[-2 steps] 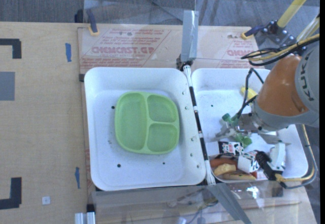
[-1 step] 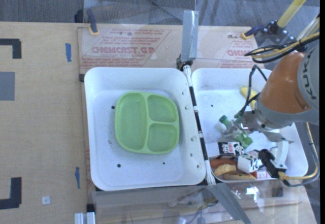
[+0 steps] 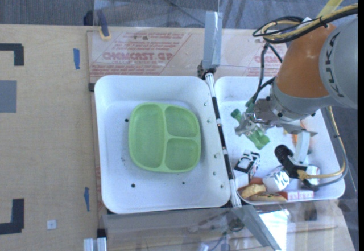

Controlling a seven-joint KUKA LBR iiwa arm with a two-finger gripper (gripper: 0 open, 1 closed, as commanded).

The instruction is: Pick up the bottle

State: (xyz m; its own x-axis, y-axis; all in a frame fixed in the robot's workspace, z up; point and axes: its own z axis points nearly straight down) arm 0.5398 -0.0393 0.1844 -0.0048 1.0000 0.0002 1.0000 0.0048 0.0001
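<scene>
At the front of the right bin point(image 3: 230, 93) lies a heap of small things point(image 3: 254, 190). Behind them the green bottle point(image 3: 260, 138) lies on its side. The gripper point(image 3: 249, 124) sits right on it to grab it, but I cannot tell if it is pinching.

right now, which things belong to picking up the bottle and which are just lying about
Job: green bottle, gripper, right bin.
Lying about: green divided plate, left bin, black-and-white packet, yellow-orange item.
</scene>
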